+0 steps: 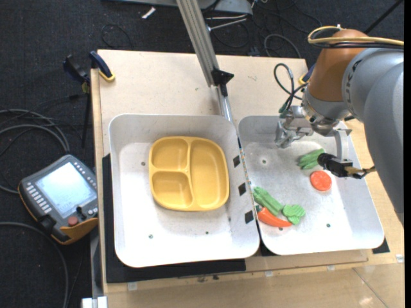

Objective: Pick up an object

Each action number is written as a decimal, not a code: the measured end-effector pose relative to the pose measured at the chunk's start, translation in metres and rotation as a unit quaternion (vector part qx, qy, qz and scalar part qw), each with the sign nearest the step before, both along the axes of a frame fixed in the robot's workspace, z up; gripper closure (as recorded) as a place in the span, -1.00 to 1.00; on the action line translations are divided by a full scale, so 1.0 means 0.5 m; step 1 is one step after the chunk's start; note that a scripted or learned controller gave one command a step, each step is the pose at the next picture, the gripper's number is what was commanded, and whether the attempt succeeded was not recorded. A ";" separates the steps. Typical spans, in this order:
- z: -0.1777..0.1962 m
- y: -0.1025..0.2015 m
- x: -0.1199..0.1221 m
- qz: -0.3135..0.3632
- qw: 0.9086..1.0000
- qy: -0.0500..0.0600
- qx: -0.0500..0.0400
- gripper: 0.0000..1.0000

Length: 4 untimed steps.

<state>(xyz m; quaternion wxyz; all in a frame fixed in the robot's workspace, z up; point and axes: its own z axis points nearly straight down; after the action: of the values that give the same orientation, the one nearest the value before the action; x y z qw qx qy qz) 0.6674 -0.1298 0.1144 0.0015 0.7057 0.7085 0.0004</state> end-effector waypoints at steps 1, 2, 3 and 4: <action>0.128 0.007 0.001 0.000 1.000 -0.003 0.000 1.00; 0.237 0.007 0.005 0.000 1.000 -0.003 0.000 1.00; 0.185 0.008 0.005 0.000 1.000 0.002 0.000 1.00; 0.214 0.125 -0.005 0.002 1.000 0.001 0.002 1.00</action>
<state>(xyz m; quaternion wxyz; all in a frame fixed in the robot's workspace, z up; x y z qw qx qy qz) 0.6650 -0.0673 0.2214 -0.0005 0.7043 0.7099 0.0008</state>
